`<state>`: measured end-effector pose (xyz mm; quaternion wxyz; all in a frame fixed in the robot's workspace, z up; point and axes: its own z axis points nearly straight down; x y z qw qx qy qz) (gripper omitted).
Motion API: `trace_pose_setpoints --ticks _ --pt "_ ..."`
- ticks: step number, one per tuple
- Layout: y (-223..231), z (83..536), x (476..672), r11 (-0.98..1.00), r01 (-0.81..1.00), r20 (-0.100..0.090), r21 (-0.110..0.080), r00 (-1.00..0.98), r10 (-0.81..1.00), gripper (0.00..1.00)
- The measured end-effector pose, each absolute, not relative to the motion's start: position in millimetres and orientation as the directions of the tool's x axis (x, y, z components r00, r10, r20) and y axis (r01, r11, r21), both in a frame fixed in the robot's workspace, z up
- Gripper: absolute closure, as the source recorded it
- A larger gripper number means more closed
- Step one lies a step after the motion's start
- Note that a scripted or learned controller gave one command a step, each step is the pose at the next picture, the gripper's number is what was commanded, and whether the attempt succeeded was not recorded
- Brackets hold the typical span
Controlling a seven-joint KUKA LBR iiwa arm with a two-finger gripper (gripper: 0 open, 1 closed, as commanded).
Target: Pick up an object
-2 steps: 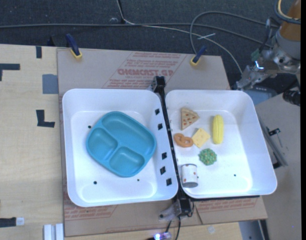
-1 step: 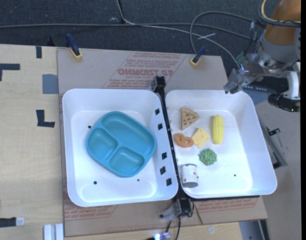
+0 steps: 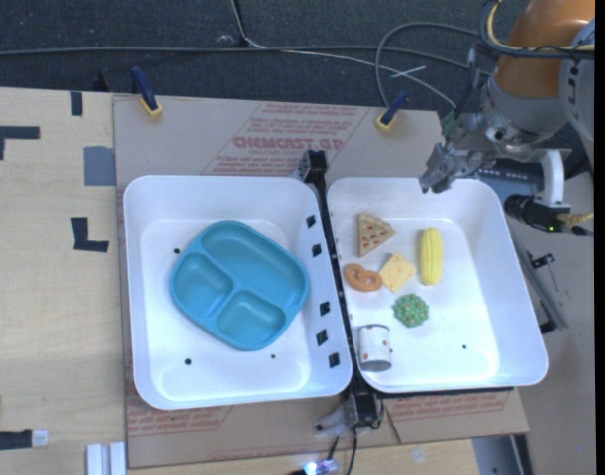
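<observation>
White bin (image 3: 480, 359) on the right holds every candidate — corn (image 3: 431, 255), pizza slice (image 3: 373, 234), cheese (image 3: 397, 271) — all untouched. My claw (image 3: 437, 180) hovers over the far rim, grip state I cannot tell. Nothing picked; descent and grasp remain.

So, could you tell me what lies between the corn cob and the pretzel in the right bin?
In the camera view, a yellow cheese wedge lies between the corn cob and the pretzel.
</observation>
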<state>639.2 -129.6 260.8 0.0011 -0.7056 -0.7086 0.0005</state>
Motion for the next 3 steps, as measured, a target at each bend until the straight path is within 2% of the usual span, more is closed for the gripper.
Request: trace_pose_setpoints --ticks 1,3 --pt "-69 258 626.2 0.007 1.000 0.002 -0.002 -0.007 1.000 1.00" --pt "22 255 592.4 0.006 1.000 0.001 -0.003 -0.006 1.000 1.00"
